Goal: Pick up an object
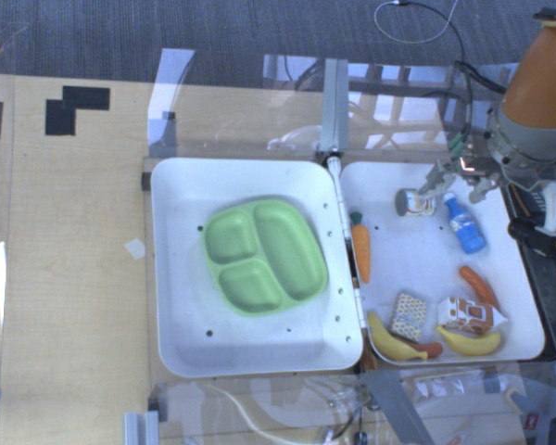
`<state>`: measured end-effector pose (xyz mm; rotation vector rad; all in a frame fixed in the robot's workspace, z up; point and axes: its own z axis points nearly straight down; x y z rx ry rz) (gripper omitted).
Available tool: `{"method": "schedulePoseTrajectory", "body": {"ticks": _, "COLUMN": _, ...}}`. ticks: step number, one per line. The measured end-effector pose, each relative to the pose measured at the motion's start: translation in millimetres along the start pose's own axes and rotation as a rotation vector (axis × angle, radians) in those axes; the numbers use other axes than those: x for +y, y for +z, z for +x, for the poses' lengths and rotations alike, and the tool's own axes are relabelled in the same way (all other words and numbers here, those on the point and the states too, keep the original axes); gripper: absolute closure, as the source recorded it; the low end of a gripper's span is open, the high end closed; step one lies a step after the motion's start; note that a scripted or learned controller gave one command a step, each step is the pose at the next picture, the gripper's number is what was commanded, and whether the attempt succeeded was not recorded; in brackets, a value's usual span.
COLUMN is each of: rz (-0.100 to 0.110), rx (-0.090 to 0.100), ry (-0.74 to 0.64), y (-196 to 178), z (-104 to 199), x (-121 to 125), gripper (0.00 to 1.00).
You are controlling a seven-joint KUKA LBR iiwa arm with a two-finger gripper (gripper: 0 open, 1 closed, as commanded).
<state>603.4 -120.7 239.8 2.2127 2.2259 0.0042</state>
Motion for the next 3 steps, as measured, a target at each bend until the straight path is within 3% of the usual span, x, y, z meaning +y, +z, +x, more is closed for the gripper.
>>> {"method": "schedulePoseTrajectory", "body": {"ticks": 1, "rz": -0.006, "rx": -0.002, "ry": -0.09, "y": 152, "z": -29, "x": 25, "gripper": 0.0}}
{"method": "schedulePoseTrajectory", "body": {"ticks": 2, "rz": -0.013, "rx": 0.0, "ry": -0.091, "y": 138, "z": -27, "x": 27, "gripper": 1.0}}
{"method": "schedulePoseTrajectory", "body": {"ticks": 3, "rz": -0.003, "rx": -0.001, "ry": 0.293, "y": 17, "z": -40, "x": -39, "gripper": 1.0}}
